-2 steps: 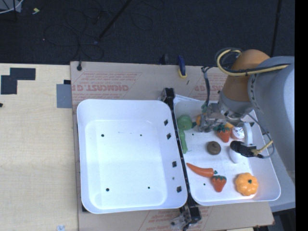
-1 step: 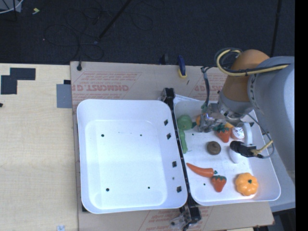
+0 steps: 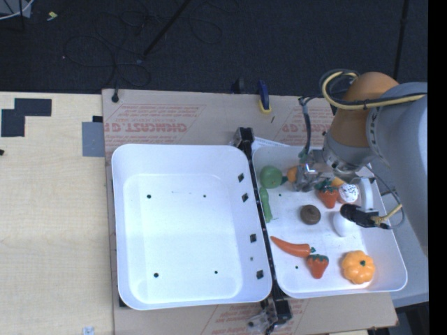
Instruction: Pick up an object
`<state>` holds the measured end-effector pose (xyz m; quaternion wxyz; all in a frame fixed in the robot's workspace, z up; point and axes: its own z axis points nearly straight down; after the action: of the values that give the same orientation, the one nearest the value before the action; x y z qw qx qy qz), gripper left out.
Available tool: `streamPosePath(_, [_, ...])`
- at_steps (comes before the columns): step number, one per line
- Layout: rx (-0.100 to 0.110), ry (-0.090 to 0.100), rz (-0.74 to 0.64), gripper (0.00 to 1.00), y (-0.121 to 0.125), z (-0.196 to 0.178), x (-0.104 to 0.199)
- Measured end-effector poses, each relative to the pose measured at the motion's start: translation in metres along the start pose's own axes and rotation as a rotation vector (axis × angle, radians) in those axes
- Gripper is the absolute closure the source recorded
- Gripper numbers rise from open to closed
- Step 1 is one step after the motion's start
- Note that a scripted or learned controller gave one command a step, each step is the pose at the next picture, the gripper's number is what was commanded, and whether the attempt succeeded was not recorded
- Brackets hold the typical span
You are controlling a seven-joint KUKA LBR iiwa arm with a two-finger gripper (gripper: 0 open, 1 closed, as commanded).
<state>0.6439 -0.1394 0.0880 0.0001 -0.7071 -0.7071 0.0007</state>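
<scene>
The hand [image 3: 307, 176] sits low in the right bin [image 3: 391, 274], its tips lost among small toys. Whether it grips anything cannot be told; the arm [image 3: 377, 124] is cut off at the frame's right.

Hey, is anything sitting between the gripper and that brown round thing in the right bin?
Nothing visible does. The gripper is down near the bin's far side, and the brown round piece lies just nearer the camera, with bare white floor between them. A red strawberry sits beside that gap.

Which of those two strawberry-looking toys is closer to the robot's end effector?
The strawberry at the bin's far side, right beside the end effector; the other strawberry lies near the pumpkin.
</scene>
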Motion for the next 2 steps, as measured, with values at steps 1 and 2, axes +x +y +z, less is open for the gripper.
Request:
streamPosePath(1, [0.0, 0.001, 0.0, 1.0, 0.0, 0.0, -0.021])
streamPosePath(2, [-0.006, -0.001, -0.001, 1.0, 0.0, -0.2, -0.022])
